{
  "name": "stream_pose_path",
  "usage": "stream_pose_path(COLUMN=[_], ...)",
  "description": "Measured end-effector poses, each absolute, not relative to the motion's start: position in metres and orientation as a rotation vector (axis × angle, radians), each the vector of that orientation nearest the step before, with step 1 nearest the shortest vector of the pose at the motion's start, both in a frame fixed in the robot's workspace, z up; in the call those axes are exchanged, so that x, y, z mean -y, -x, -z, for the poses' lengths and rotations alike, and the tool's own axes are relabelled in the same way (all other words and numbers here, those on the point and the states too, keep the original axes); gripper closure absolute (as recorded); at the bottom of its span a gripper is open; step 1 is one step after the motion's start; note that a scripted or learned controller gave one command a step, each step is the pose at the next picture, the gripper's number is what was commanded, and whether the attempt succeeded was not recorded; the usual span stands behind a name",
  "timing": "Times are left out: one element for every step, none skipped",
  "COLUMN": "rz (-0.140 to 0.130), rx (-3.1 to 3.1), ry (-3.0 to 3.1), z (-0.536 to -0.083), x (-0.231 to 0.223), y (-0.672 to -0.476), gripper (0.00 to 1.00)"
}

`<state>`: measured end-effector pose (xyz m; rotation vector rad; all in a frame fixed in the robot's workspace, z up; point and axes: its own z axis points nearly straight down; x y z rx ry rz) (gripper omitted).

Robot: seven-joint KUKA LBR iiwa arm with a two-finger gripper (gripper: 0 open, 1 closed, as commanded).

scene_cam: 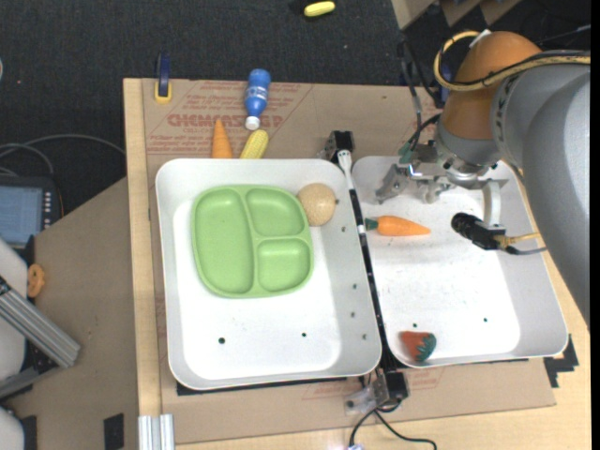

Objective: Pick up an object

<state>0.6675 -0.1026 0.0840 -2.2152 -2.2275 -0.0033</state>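
My fingers [424,178] hang over the right bin [525,298]'s far end; whether they're spread, I cannot tell. The carrot [397,226] lies just beside them, near the divider. It's tapered, so it may roll or slip away.

A single fixed camera looks down at a slant on the bench [234,106], far enough off to take in both white bins (the left bin [178,279] and the right bin [487,317]) with dark floor [84,26] beyond; the arm [553,148] enters from the right edge.
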Motion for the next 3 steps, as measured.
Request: stream_pose_path(rz=[-0.005,-0.004,-0.004], rx=[2.216,2.218,2.217], ry=[2.22,2.219,2.22], z=[-0.085,-0.085,-0.085], x=[0.098,0.102,0.1], y=[-0.63,-0.622,-0.616], gripper=[0.0,0.0,0.0])
